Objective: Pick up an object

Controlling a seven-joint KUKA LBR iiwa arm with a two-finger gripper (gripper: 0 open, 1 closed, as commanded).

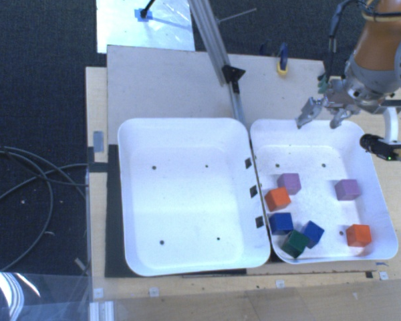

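Several small cubes lie in the right bin: a purple one and an orange one near the middle, another purple one to the right, two blue ones, a green one at the front, and an orange one at the front right. My gripper hangs over the right bin's far rim, fingers spread apart and open, with nothing between them. It is well above and behind all the cubes.
The left bin stands beside the right one. A slanted metal pole crosses above the bench's back. A yellow clamp sits at the far edge. Cables lie on the floor at the left.
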